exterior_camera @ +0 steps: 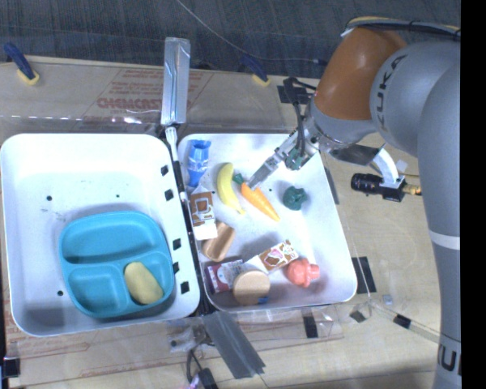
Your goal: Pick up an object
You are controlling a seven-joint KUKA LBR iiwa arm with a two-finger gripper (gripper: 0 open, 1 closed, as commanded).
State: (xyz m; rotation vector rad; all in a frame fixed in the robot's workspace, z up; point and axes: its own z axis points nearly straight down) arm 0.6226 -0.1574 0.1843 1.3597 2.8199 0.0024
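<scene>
Your gripper (257, 178) reaches into the right bin (328, 205) from the upper right, its tip just above the green top of the carrot (261, 203). You cannot tell from this angle how its jaws stand, and nothing shows held between them.

The carrot lies on the bin floor, slanting from upper left to lower right. Just to its left lies the banana (227, 188), nearly touching it. To its right, a little apart, sits a small dark green piece (294, 197). Above the banana, near the bin's upper left corner, stands a blue bottle (198, 159). Below the banana, along the left wall, you see a small brown and white packet (202, 211) and then a tan bread roll (220, 241).

Along the bin's near edge sit a round bun (251, 286), a printed packet (279, 257) just above it, and a pink toy (302, 273) to the right.

The left bin (32, 185) holds a blue tray (113, 263) with compartments. In its lower right compartment lies a yellow potato (143, 283).
</scene>
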